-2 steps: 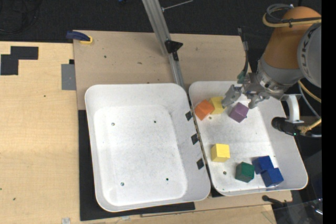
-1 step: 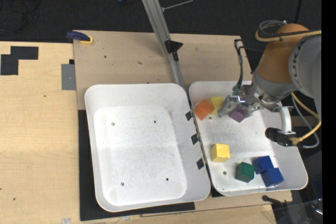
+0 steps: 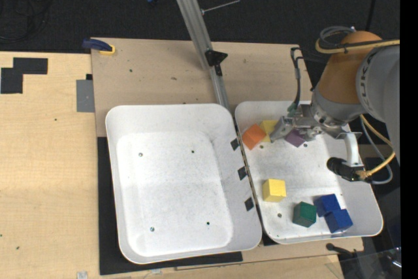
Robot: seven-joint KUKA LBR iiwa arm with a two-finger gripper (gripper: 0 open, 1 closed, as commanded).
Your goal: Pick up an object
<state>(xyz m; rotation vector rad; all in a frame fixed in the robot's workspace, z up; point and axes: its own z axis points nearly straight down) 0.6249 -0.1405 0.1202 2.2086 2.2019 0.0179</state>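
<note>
Camera view, overhead and slanted. Bench [image 3: 163, 72]: pale wood top, with a black mat under two white bins. Left bin [image 3: 124, 127]: bare white floor with a few dark specks. Right bin [image 3: 372, 219]: orange block [image 3: 254, 136] and yellow block [image 3: 269, 125] near the far left corner; purple block [image 3: 296, 138] just beside them; second yellow block [image 3: 274, 189] mid-floor; green block [image 3: 304, 213] and blue blocks [image 3: 332, 211] near the front edge. Gripper [image 3: 294, 127]: low over the purple block, touching or nearly so; how far it is open, and whether it has hold of anything, cannot be told. Aluminium rail [image 3: 194, 23]: slants up behind the bins. Background: dark floor, loose cables at the top left.
</note>
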